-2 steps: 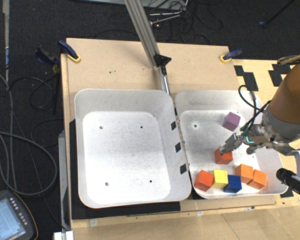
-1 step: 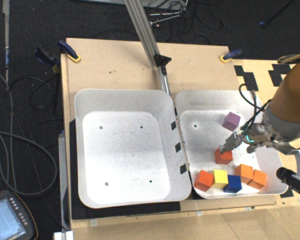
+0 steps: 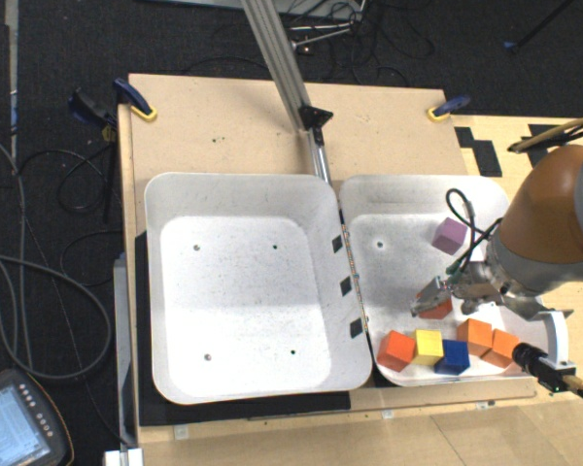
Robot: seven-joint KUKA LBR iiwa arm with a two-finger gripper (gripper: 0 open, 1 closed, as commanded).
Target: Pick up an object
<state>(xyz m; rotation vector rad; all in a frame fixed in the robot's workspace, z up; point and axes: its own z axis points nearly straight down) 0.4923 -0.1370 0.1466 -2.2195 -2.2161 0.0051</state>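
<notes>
At the far left, beyond the surface (image 3: 223, 124), cables are trailing over a dark floor and the corner of a screen (image 3: 15, 425) is showing at the bottom left edge. A blue and yellow clamp (image 3: 134, 100) is gripping the surface's far left corner.

The left bin (image 3: 170, 260) is lying on the left half of the surface, its speckled white floor showing a few small dark holes. A slanted metal rail (image 3: 277, 51) is reaching in from the far edge and ending just above the seam where the two bins are meeting.

The right bin (image 3: 389, 207) is lying just beside the left one. Along its near edge, an orange block (image 3: 397, 349) is sitting nearest the near left corner, with a yellow block (image 3: 428, 344) touching its right side and a blue block (image 3: 454, 357) just beside that. Two more orange blocks (image 3: 488, 341) are sitting further right along the same near edge. A purple block (image 3: 451, 234) is resting apart from them, toward the bin's middle right.

The gripper (image 3: 433, 301) is hanging low over the bin's near middle, just above the row of blocks, with something reddish orange at its tip; whether it is pinching that or merely over it cannot be told. The arm (image 3: 554, 221), grey with an orange band, is coming in from the right edge, a black cable looping off it. A second clamp (image 3: 449, 108) is holding the surface's far right corner.
</notes>
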